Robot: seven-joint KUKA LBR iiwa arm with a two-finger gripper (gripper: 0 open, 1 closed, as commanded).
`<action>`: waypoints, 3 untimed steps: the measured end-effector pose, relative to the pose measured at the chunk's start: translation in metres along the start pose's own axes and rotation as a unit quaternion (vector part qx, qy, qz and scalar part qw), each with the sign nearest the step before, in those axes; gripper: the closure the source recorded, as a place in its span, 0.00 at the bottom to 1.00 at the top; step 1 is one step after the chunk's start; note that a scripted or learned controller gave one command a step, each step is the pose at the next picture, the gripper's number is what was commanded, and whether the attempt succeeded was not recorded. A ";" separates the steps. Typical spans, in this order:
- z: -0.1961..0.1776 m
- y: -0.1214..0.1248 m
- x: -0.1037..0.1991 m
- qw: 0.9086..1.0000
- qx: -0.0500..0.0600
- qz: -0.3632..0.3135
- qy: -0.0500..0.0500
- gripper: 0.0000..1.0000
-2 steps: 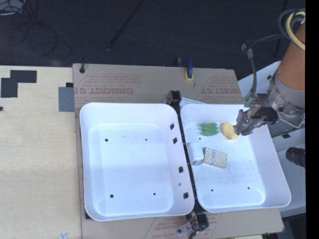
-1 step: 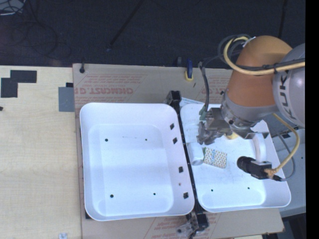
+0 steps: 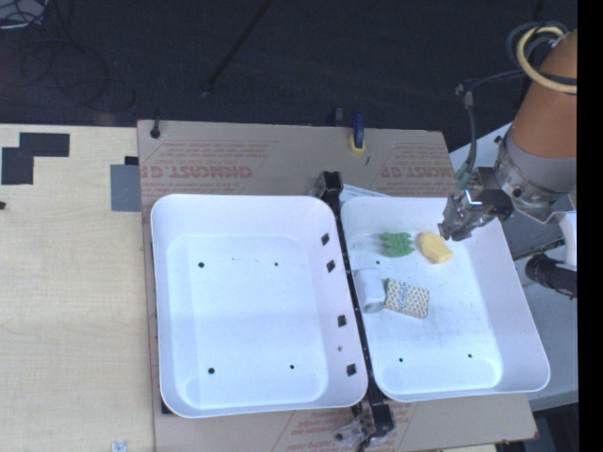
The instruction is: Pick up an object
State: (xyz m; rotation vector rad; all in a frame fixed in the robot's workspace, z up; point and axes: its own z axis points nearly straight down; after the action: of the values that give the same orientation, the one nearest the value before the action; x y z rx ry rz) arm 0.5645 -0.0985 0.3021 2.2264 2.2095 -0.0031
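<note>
In the right bin point(image 3: 490, 347) lie three objects: a yellow rounded piece point(image 3: 433, 248), a green lumpy piece point(image 3: 397, 244) and a flat patterned packet point(image 3: 406, 298) with a white part at its left. My gripper point(image 3: 458, 224) hangs over the bin's far right part, just up and right of the yellow piece. Its dark fingers point down toward the bin floor. Nothing shows between them.
The left bin point(image 3: 245, 384) sits beside the right one, with black clips point(image 3: 340, 320) along the shared divider. Both bins rest on a cardboard sheet point(image 3: 245, 163). Cables and the arm's orange band point(image 3: 551, 102) stand at the right.
</note>
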 end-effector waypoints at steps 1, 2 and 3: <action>0.001 -0.057 0.063 1.000 0.004 -0.006 0.004 1.00; 0.039 -0.091 0.014 1.000 0.005 -0.001 0.003 1.00; -0.010 -0.045 -0.063 1.000 -0.001 -0.002 0.000 1.00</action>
State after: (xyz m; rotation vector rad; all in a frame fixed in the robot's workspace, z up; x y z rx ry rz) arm 0.5188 -0.1608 0.3127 2.2205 2.2134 0.0001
